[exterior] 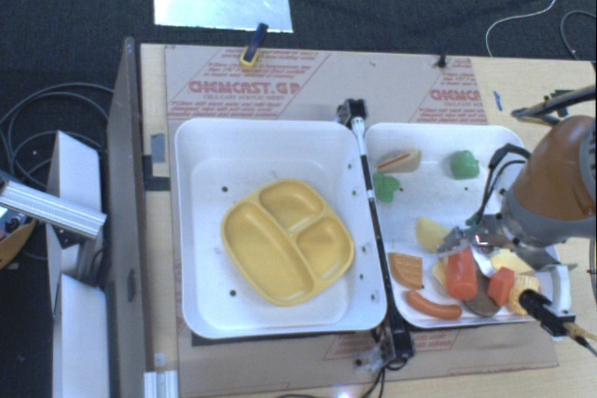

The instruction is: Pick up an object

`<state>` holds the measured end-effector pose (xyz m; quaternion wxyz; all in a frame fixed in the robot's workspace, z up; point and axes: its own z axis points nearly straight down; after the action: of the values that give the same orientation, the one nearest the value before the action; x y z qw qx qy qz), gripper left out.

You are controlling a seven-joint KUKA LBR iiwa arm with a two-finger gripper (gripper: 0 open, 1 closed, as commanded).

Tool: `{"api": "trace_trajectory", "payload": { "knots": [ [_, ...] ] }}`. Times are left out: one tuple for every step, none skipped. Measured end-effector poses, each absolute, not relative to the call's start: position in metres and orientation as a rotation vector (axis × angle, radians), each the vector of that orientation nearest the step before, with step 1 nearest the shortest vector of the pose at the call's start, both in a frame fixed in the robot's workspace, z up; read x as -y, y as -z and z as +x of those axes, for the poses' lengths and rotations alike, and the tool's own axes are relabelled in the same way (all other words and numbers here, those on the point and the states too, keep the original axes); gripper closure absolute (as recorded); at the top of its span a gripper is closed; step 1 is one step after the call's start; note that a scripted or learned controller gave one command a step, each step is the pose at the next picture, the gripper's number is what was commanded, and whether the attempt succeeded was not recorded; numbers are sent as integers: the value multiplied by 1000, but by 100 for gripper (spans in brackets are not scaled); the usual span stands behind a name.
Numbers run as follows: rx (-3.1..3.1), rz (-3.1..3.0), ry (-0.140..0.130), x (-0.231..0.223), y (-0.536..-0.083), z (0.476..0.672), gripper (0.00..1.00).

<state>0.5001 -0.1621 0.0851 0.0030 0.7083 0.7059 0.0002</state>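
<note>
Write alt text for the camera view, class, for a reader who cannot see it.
A grey robot arm reaches from the right over the right white bin, its gripper low among toy food. The left white bin holds a yellow divided plate.

A single fixed camera sits above the worktop [317, 75], looking down at a slant from moderate height. Both white bins [280, 140] lie in frame, the worktop's far edge toward 12 o'clock. The arm [560, 177] enters from 3 o'clock.
</note>
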Motion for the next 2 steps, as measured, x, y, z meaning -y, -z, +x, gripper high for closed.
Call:
{"api": "trace_trajectory", "payload": {
  "knots": [
    [-2222,2217,-9,186,-86,488,0],
    [-2229,2207,-9,143,-95,547,0]
  ]
}}
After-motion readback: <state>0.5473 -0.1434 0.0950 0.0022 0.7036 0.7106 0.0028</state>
